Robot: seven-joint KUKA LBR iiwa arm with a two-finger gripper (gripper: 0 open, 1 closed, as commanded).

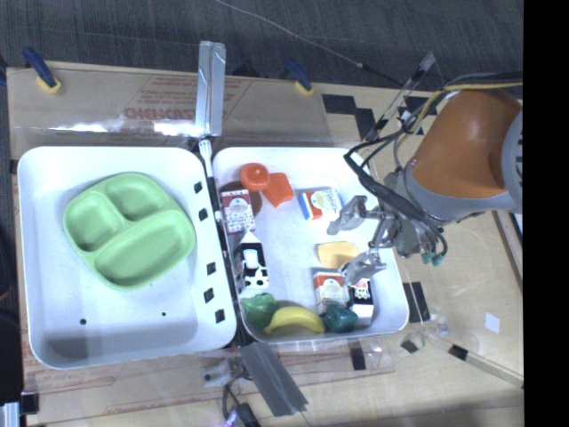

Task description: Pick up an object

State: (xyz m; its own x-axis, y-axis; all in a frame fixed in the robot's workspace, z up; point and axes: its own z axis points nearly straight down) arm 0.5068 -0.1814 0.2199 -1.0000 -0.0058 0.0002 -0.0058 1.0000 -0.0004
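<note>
Gripper parked over the right bin, nothing in it.

From my overhead cam the gripper (359,237) hangs with fingers spread (bare, as far as I see) just above the yellow wedge (336,254) in the right bin (293,161); green plate (130,228) sits in the left bin (36,265).

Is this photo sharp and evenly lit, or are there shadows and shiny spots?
Camera view: soft, fairly even light; a dim shadow in the near-left corner of the left bin; faint sheen on the green divided plate; the small items by the gripper look slightly blurred.
</note>
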